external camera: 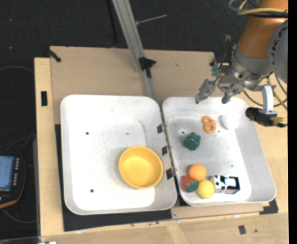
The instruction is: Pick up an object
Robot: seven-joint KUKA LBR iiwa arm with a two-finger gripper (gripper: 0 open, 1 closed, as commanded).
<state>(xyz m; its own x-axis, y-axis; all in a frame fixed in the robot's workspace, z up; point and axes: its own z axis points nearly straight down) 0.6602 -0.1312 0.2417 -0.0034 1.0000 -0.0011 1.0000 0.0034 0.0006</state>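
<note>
Open, empty hand [212, 96] hovers over the right bin's [250, 151] far rim, arm cut off.

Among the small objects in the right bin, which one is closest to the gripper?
The small orange pretzel-shaped piece, lying just below the gripper at the top of the right bin. The green object lies lower; the fruit cluster sits near the bottom edge.

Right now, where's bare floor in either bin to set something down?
Left bin: bare across its back and left, bordered by the yellow bowl at front right. Right bin: a bare strip along the right wall, and the middle between the green object and the orange ball. Crowded at front: orange ball, yellow ball, black-and-white block. The pincer, open, hovers over the back edge.
</note>
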